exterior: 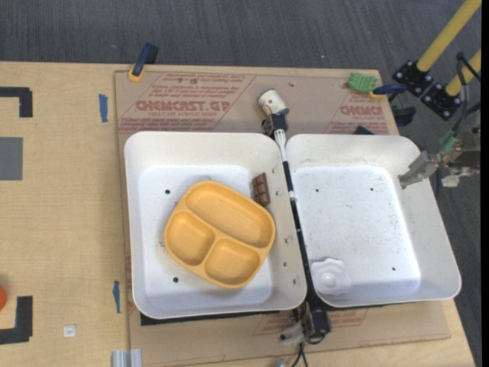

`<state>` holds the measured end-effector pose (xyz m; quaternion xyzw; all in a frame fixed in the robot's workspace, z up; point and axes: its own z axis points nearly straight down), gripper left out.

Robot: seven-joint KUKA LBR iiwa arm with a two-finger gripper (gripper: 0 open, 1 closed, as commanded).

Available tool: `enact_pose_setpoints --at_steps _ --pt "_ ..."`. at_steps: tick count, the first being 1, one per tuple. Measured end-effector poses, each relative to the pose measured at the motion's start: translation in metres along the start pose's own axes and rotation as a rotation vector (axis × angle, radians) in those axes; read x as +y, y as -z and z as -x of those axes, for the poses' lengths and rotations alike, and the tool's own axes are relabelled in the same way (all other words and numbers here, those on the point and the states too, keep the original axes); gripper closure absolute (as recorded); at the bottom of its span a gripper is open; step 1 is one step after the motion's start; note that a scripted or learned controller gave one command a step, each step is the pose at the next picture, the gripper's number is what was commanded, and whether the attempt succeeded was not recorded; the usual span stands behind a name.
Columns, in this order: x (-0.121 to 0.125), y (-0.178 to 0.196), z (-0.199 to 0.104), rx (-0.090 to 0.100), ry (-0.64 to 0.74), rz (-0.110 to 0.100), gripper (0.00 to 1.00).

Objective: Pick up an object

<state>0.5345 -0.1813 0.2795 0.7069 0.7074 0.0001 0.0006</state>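
Nearest my viewpoint sits a dark fitting (312, 323) at the near junction of the two bins. Gripper (419, 170): it hangs at the far right corner of the right bin (437, 239), over its rim, with nothing visibly held. I cannot tell whether it is released or clenched. Closest candidate: a small white item (330, 275) lying on that bin's floor in the near left corner, well apart from the gripper. Across the divide, in the left bin (139, 228): a small brown item (260, 189) against the right wall, just beside a yellow divided plate (220, 233) that lies flat with its three compartments facing up. Step in hand, as I judge it: the approach, with no grasp yet made. The next move calls for choosing one target, travelling inward over the bin floor, and descending squarely. The white item looks low and pale against the floor, so I would expect alignment to matter. Beneath both bins lies a brown sheet (191, 102) printed in red "CHEMCAST", repeated at right where it is partly cut off. The smaller lines are too fine to read.
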Motion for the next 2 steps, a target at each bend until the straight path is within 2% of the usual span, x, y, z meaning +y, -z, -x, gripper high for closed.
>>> enact_pose_setpoints --at_steps 1,2 --pt "-0.055 -0.098 0.011 0.001 0.167 -0.001 0.00" --pt "-0.054 -0.087 0.011 -0.001 0.167 0.003 1.00"
